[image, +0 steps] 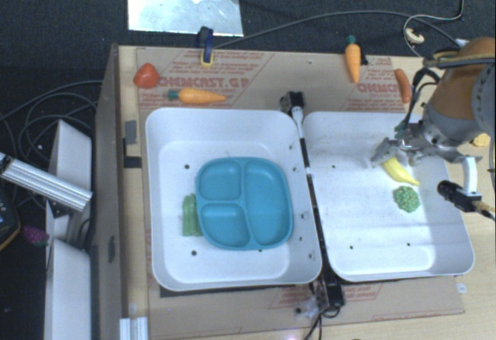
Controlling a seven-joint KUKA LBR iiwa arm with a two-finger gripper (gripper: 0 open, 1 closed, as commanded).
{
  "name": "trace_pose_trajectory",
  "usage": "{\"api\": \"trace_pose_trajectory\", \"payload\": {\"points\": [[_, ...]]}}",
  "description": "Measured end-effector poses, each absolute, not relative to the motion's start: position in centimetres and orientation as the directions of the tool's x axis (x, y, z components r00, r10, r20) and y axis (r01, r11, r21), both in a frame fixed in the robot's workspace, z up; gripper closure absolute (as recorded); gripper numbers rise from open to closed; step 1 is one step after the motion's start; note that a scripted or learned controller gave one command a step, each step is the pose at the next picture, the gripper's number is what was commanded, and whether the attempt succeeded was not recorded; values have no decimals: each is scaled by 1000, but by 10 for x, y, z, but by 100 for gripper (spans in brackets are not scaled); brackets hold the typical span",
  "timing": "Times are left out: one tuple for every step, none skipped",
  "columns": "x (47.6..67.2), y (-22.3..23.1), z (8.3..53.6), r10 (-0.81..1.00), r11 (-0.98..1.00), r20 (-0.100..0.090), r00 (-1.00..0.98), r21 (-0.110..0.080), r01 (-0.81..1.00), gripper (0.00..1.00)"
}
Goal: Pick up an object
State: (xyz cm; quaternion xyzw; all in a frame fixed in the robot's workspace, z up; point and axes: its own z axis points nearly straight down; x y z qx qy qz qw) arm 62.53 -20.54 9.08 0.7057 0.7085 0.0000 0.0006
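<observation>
While the gripper (394, 154) sits low in the right bin (364, 253), touching the banana (400, 170), its grip state can't be told; broccoli (406, 198) lies just beside.

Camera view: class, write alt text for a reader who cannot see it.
A grey robot arm's pincer hangs over the right bin, just above a yellow banana beside a green broccoli piece. The left bin holds a blue divided plate and a green item.

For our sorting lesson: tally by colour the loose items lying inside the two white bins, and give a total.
Blue: 1, the divided plate
Green: 2, the flat piece and the round cluster
Yellow: 1, the banana
Total: 4
</observation>
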Motion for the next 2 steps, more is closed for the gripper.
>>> {"api": "trace_pose_trajectory", "payload": {"points": [[627,-206,103,1000,7,-3,-7,6,1000,100],[614,-131,88,1000,4,0,-4,9,1000,100]]}}
